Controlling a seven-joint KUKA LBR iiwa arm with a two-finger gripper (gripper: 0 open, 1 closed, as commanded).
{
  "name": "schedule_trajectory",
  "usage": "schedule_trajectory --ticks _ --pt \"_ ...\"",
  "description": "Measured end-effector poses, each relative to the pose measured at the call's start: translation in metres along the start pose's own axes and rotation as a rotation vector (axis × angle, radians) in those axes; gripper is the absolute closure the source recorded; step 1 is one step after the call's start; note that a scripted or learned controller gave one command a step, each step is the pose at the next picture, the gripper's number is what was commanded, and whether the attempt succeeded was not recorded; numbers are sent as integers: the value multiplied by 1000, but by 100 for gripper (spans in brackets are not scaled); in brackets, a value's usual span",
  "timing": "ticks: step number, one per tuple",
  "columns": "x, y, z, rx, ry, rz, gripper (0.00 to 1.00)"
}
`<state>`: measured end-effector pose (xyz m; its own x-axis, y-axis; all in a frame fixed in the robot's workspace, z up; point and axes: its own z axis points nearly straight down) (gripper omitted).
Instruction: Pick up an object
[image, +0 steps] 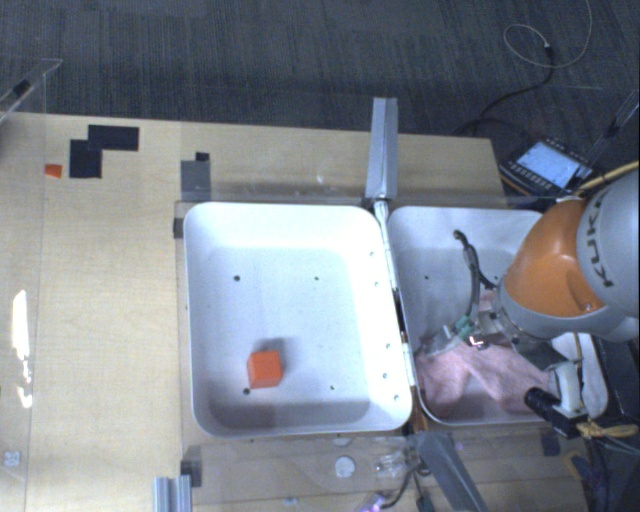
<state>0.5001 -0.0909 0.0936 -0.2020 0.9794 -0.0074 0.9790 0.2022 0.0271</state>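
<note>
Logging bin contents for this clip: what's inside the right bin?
The right bin holds a pink cloth at its near end, with the end effector down at it. The arm covers the bin's right part, so anything there is hidden.

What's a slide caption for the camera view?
KUKA arm reaching into the right bin over a pink cloth; orange block sits in the left bin.

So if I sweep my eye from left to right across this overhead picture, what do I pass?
Small orange square → black L-shaped mark → left bin holding an orange block → right bin with pink cloth → orange-banded arm.
</note>
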Motion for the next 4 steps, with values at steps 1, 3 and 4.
schedule_trajectory --ticks 1,3,4 --pt "-9 51 2 6 0 91 0" --pt "-57 95 5 11 2 -42 0" --pt "-35 66 3 6 1 -142 0"
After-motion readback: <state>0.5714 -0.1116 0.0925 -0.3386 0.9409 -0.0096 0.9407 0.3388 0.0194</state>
